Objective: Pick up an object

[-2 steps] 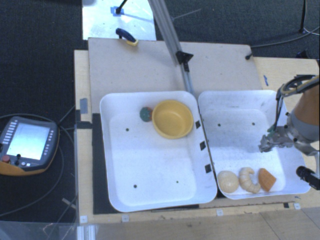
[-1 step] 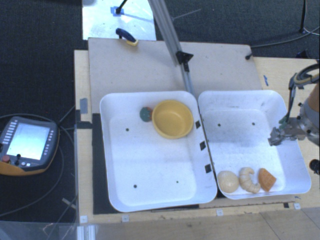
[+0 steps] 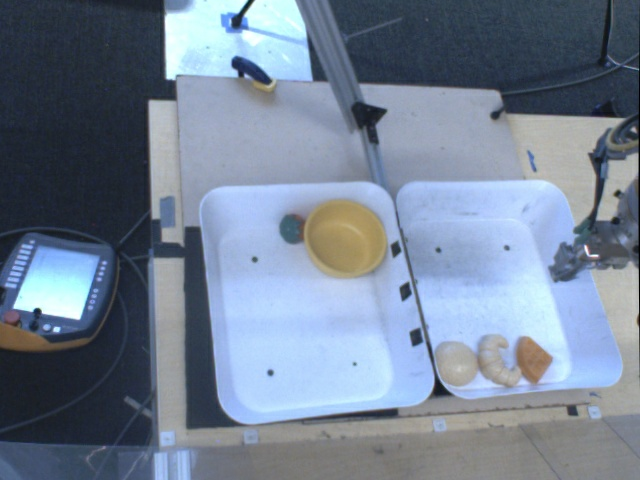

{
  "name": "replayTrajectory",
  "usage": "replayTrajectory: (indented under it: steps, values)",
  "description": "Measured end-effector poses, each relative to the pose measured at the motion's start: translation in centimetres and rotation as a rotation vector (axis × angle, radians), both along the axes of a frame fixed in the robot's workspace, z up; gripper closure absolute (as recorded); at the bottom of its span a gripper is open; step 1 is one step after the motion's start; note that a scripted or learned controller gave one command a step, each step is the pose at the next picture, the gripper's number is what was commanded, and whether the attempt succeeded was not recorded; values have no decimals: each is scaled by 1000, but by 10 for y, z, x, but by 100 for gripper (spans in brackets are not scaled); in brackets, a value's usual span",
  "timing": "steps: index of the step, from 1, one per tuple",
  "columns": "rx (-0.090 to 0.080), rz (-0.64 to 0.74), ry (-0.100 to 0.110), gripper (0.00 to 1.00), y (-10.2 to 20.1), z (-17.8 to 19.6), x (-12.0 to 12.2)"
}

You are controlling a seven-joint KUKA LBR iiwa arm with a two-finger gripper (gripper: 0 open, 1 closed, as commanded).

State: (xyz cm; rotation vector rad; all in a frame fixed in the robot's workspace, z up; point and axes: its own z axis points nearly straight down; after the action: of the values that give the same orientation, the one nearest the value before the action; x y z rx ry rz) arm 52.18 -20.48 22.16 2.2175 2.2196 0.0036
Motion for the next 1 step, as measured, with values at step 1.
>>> replayTrajectory:
  steps: [1]
  values:
    - [0, 0, -2, 100, 0, 62, -3]
